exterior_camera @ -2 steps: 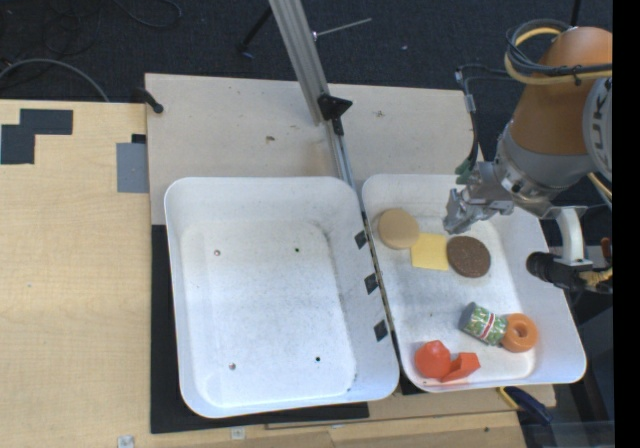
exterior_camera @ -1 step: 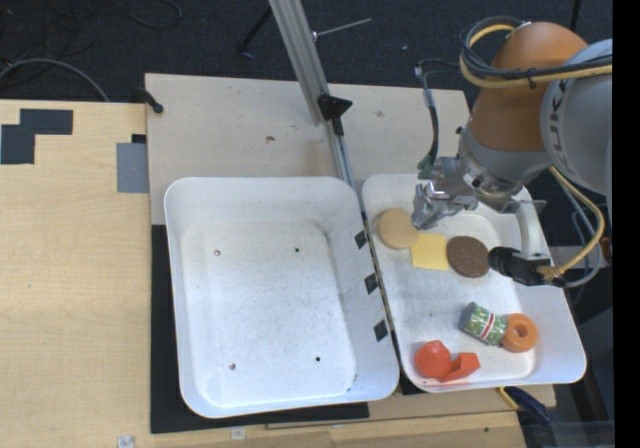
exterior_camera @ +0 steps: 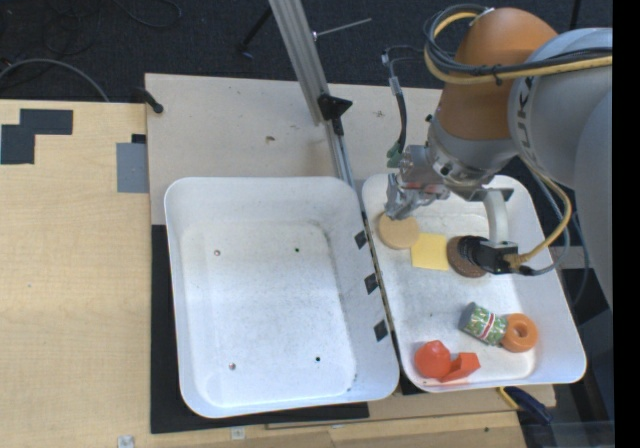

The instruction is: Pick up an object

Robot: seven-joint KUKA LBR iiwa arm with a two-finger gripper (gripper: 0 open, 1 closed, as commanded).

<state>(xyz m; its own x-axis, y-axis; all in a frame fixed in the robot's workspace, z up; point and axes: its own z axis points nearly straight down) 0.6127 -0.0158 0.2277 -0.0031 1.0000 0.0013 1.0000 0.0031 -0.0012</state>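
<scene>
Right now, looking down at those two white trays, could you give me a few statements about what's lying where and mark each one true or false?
1. All the loose objects lie in the right bin. True.
2. The gripper hangs over the left bin. False: it is over the right bin's far left corner, above the tan round disc.
3. The yellow square piece lies beside the tan round disc. True.
4. The orange ring sits in the far corner. False: it is near the front, beside the green patterned piece.
5. The red object lies near the right bin's front edge. True.
</scene>
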